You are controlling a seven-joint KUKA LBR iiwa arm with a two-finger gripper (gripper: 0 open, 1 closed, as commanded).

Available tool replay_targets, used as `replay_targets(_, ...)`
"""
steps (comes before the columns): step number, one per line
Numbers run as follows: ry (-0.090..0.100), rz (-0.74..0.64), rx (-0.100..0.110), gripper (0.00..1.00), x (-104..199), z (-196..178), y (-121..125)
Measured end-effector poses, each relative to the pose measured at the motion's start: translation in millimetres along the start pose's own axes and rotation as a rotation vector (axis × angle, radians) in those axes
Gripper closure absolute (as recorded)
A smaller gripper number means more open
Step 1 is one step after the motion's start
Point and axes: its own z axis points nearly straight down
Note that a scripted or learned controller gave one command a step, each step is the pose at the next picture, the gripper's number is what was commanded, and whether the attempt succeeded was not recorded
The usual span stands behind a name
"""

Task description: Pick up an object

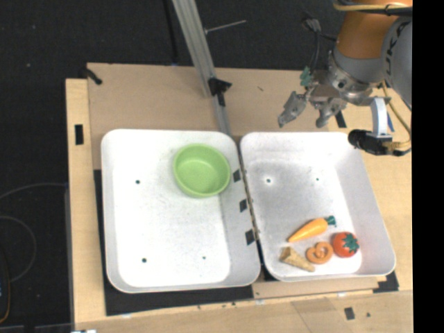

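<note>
My gripper (306, 115) hangs above the far edge of the right bin (305, 165), open, with nothing between its fingers. Well below it, in the near right corner of that bin, lie an orange carrot (311, 229), a red tomato (345, 244), a small brown pretzel-like piece (319, 253) and a tan piece (296, 259), close together. A green bowl (201, 171) sits upright in the far right part of the left bin (139, 214).
A grey metal post (198, 47) slants up from the bench behind the seam between the two bins. The wooden bench (152, 96) runs around the bins. The far half of the right bin is bare white floor.
</note>
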Motion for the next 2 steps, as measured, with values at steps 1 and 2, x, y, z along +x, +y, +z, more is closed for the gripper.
replay_targets(1,-0.001,0.000,0.000,0.00,-0.3,0.0,-0.1)
replay_targets(2,-0.002,0.004,0.004,0.00,-5.6,43.3,2.6)
